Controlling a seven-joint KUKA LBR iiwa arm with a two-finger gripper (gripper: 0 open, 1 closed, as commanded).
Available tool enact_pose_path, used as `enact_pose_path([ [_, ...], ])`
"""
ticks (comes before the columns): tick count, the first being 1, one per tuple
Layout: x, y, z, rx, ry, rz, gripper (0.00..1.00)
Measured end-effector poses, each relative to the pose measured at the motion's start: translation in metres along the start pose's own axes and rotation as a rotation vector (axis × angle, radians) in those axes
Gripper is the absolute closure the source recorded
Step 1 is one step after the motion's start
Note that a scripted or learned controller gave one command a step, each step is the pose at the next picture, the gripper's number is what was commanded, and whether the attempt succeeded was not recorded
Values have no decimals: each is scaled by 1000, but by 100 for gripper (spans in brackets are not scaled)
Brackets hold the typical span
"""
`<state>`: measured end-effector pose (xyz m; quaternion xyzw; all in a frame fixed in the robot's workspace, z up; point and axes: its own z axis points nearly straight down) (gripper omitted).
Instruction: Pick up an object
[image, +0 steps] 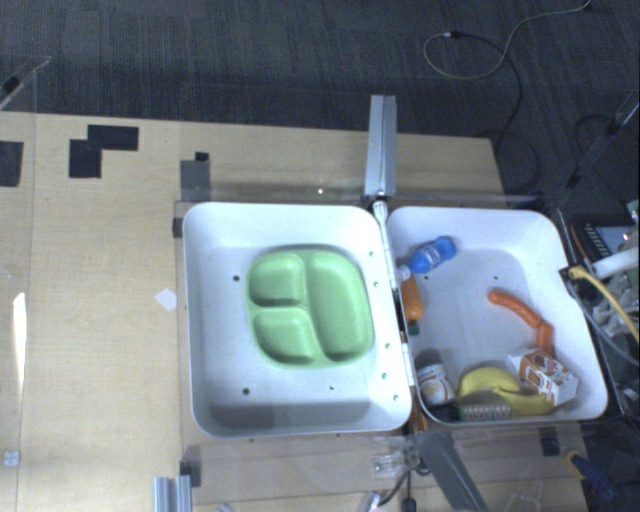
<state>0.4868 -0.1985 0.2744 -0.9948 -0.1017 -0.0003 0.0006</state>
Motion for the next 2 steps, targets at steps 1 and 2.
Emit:
enact_pose_path([
  [1,-1,6,1,0,0,0,100],
  [2,-1,6,4,0,0,1,100],
])
